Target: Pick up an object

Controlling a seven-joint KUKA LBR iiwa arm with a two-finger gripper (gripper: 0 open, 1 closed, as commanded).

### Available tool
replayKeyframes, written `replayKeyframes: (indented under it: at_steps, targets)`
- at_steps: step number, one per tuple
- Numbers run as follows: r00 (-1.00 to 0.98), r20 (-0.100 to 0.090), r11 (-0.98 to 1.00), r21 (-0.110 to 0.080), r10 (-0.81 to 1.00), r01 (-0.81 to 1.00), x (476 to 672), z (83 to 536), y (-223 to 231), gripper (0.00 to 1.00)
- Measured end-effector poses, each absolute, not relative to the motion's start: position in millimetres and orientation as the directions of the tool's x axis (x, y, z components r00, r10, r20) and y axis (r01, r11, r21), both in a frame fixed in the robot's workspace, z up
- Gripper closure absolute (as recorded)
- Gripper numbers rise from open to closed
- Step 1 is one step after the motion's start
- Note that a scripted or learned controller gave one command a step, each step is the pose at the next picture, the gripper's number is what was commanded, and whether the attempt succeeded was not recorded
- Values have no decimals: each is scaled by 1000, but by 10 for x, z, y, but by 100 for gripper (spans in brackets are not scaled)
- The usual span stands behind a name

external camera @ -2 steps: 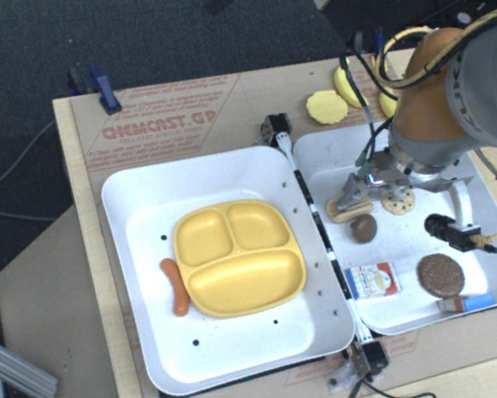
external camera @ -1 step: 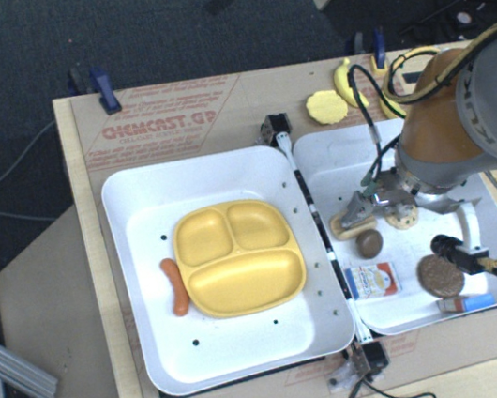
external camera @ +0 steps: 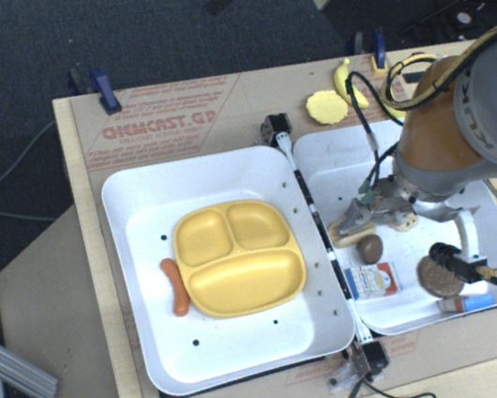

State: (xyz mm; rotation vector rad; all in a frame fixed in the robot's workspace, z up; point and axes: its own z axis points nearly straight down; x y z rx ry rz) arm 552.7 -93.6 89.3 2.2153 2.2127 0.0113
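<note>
Below gripper (external camera: 352, 221), brown rounded object (external camera: 369, 247)

Even, bright overhead light; soft shadows, slightly grainy.

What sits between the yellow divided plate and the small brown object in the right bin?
In the camera view, the bins' adjoining rims lie between the yellow divided plate and the small brown object, along with bare white bin floor.

Two white bins (external camera: 136, 261), one yellow divided plate (external camera: 238, 257), one orange sausage (external camera: 176, 285), one brown egg-shaped object (external camera: 369, 247), one small carton (external camera: 373, 280).
</note>
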Motion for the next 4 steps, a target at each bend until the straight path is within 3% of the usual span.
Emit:
replayKeyframes:
  at_steps: [1, 2, 3, 4]
  targets:
    - [2, 1, -2, 7, 1000, 1000, 5326, 878, -1138, 0]
    - [2, -1, -2, 9, 1000, 1000, 5024, 880, -957, 0]
    - [0, -6, 0, 11, 1000, 1000, 5686, 1335, -1469, 0]
    - [-2, 1, 2, 1, 1000, 1000, 5562, 852, -892, 0]
